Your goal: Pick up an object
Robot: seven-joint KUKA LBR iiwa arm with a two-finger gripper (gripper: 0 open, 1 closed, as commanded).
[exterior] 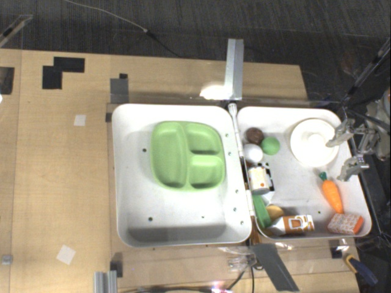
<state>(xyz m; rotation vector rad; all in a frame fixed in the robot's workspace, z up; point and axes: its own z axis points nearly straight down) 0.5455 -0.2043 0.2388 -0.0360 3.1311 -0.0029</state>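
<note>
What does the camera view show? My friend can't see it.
A robot gripper hangs over the right white bin, near a white bowl and a toy carrot. The left bin holds a green divided plate.

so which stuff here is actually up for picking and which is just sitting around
Belongs to the job (loose, pickable, all in the right bin):
- carrot
- green ball
- brown ball
- white plate
- orange box
- gripper, open above the bin's right edge

Just lying about:
- green divided tray in the left bin
- bench
</note>
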